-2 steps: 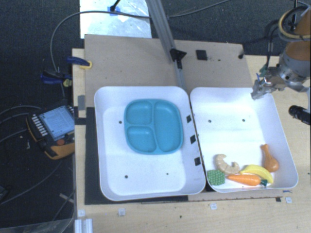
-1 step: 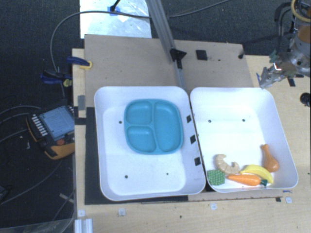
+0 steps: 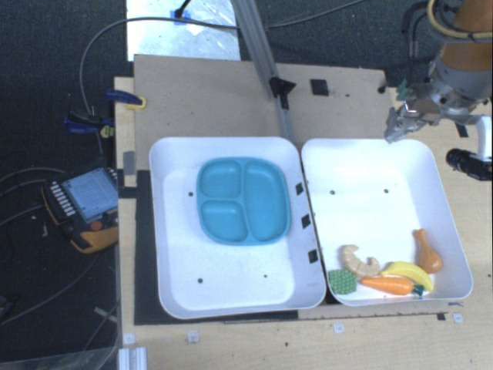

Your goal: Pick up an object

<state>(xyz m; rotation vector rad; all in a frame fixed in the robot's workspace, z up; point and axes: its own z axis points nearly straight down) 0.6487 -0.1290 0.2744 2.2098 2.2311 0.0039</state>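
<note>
Several toy foods lie in the near right corner of the right bin (image 3: pixel 370 176): a green broccoli piece (image 3: pixel 343 281), a tan pastry-like piece (image 3: pixel 360 261), an orange carrot (image 3: pixel 387 285), a yellow banana (image 3: pixel 408 272) and a brown drumstick (image 3: pixel 427 250). My gripper (image 3: pixel 397 123) hangs above the far right edge of that bin, well away from the toys. Nothing is visible between its fingertips.
The left bin (image 3: pixel 177 276) holds a blue divided plate (image 3: pixel 244 200). A grey pole (image 3: pixel 258 41) slants across the bench behind the bins. A black knob (image 3: pixel 466 163) sticks out at the right edge. Cables, clamps and a small device (image 3: pixel 85 206) lie off the bench to the left.
</note>
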